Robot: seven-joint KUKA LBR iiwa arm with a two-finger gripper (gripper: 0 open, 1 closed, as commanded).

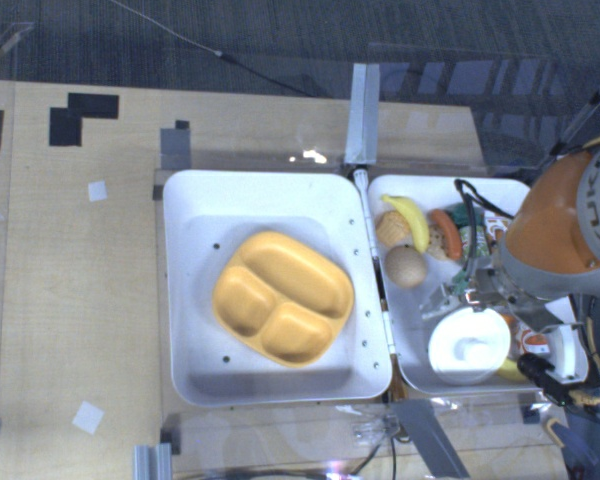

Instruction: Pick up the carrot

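The carrot [444,232], orange with a green top, lies in the back half of the right bin [412,368], between a yellow banana [410,218] and the arm. My gripper [468,284] hangs low in that bin, just in front and to the right of the carrot, under the arm's orange band [558,226]. Nothing shows between it and the carrot, and the arm hides the carrot's right end.
A brown round fruit [405,266] and a tan lumpy item [392,230] lie left of the carrot. A white cup [468,344] sits at the right bin's front. The left bin [185,368] holds a yellow divided plate [282,296].
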